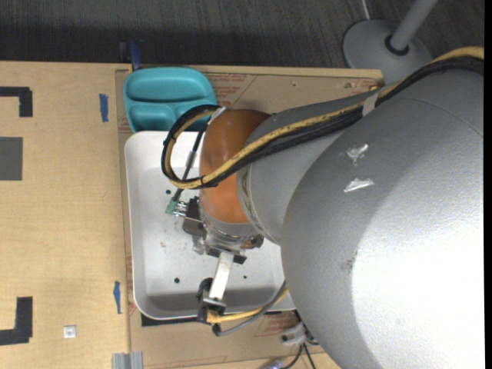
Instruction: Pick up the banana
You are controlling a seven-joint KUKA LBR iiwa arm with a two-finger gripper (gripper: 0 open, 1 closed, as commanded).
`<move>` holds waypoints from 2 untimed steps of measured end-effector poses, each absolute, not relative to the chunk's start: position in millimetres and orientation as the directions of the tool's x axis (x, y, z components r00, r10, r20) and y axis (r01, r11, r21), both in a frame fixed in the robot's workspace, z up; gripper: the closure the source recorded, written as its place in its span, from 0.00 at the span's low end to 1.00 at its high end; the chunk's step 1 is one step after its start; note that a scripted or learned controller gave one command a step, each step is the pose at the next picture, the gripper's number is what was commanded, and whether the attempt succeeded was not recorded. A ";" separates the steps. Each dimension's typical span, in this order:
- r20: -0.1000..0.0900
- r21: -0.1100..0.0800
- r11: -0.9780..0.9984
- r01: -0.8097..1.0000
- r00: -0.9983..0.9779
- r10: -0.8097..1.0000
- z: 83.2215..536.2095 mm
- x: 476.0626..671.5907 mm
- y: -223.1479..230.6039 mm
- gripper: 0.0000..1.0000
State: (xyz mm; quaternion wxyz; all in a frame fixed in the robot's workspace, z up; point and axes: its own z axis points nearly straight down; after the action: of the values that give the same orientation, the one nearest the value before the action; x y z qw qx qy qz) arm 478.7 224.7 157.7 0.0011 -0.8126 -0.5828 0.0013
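My grey arm with its orange band reaches in from the right and hangs low over the white bin. Beneath the band, the metal gripper body points down at the bin floor near the bin's middle. The wrist hides the fingertips. The arm covers the bin's right half and whatever lies under it. The bare part of the floor at the left carries only a few small dark specks.
A teal plastic tray lies at the bin's far end, touching its rim. The bin sits on a cardboard-covered bench marked with blue tape and black squares. A yellow and black cable loops over the bin's far part.
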 end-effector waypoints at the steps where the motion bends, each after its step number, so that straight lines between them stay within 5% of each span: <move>1: -0.001 -0.003 -0.321 0.947 0.321 0.947 157.6 478.7 224.7 0.00; 2: 0.002 0.000 0.036 0.999 -0.036 0.999 85.9 479.5 224.7 0.00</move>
State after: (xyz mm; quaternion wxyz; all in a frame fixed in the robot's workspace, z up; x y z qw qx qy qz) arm 479.5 224.7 85.9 0.0006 -0.6942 -0.7198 -0.0006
